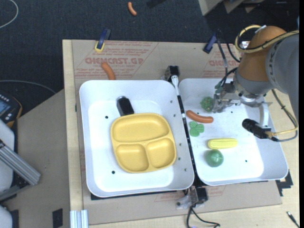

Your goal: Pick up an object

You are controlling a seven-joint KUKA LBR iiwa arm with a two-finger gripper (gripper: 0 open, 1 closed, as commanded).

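The right bin holds a small green broccoli piece, a red-orange sausage, a small green leafy piece, a yellow corn cob and a green ball. My gripper is low over the back of this bin, right beside the broccoli on its right side. The grey arm with its orange band reaches in from the upper right. Nothing shows as lifted; all the objects lie on the bin floor.
The left bin holds a yellow divided tray and a black object. A black connector on a cable hangs from the arm over the right bin. An orange sausage lies on the cardboard behind the left bin.
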